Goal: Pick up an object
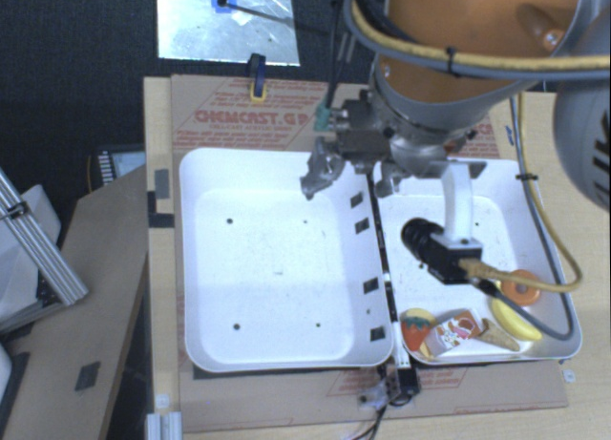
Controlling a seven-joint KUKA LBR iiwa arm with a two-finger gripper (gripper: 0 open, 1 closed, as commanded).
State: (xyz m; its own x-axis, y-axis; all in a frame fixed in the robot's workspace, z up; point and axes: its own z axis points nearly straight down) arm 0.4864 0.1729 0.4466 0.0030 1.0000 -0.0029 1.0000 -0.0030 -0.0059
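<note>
My gripper [351, 180] hangs over the divider between the left bin [277, 266] and the right bin [501, 228], near their back edge. Its two grey fingers [318, 177] stand apart with nothing between them. Several small objects lie along the right bin's front edge: a yellow banana [516, 320], an orange ring-shaped piece [523, 287], a red and white packet [451, 331], an orange-red round item [417, 329] and a tan wedge [496, 337]. They lie well in front of and to the right of the gripper. A black cylinder on a white bracket [435, 249] hangs from the wrist over the right bin.
The bins rest on a cardboard sheet [248, 115]. A yellow cable [558, 266] loops from the arm over the right bin's right edge. A silver sheet [229, 4] lies behind, an aluminium rail [38, 247] at the far left.
</note>
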